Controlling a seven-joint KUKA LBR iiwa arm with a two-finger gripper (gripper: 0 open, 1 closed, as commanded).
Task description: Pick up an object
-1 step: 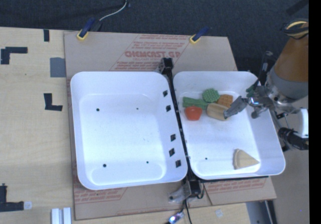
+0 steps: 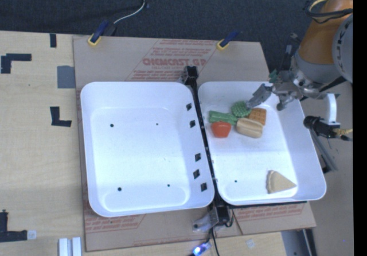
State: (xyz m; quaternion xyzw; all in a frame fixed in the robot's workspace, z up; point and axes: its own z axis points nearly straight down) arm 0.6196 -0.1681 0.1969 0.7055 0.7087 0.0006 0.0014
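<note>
In the right bin (image 2: pixel 298 151), a cluster of toy foods lies at the upper left: a green vegetable (image 2: pixel 229 114), a red tomato (image 2: pixel 221 129), a tan bread roll (image 2: pixel 249 127) and an orange waffle-like piece (image 2: pixel 258 115). A tan wedge (image 2: pixel 279 181) rests alone near the bin's front right corner. My gripper (image 2: pixel 267 101) hangs over the bin's upper right part, just right of the cluster. It is open, with one finger (image 2: pixel 256 98) reaching toward the green vegetable's top and nothing between the fingers.
The left bin (image 2: pixel 97 134) sits beside the right one, split from it by a black-clipped divider (image 2: pixel 198 134). Both rest on a cardboard sheet (image 2: pixel 166 59) on the wooden bench. The arm's orange band (image 2: pixel 324 34) is at the far right.
</note>
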